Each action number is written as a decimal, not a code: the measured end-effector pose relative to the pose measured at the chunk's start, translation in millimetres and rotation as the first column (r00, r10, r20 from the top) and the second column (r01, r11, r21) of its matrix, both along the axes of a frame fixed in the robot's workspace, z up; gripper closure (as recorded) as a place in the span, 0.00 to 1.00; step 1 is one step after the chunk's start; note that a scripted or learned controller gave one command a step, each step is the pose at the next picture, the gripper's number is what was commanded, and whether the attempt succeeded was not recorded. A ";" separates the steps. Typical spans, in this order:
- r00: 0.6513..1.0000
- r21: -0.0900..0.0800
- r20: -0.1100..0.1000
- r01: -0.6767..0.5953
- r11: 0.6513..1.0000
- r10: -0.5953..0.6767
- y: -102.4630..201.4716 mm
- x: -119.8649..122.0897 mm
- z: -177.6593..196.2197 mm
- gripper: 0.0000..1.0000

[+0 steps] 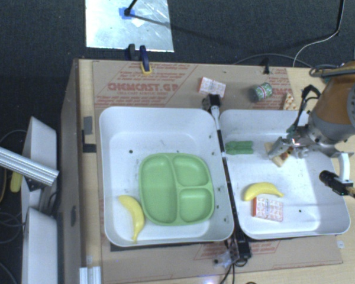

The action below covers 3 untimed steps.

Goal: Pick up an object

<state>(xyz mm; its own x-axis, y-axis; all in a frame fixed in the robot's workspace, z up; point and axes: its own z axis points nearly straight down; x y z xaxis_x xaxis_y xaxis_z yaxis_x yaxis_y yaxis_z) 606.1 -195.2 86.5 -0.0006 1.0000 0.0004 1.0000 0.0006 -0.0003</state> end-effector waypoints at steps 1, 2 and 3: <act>1.000 0.000 0.004 -0.004 1.000 0.004 56.2 1.4 48.1 0.00; 1.000 -0.001 0.000 0.000 1.000 0.000 39.2 -44.6 17.2 0.00; 1.000 -0.004 0.012 -0.004 1.000 0.004 51.8 29.6 1.8 0.00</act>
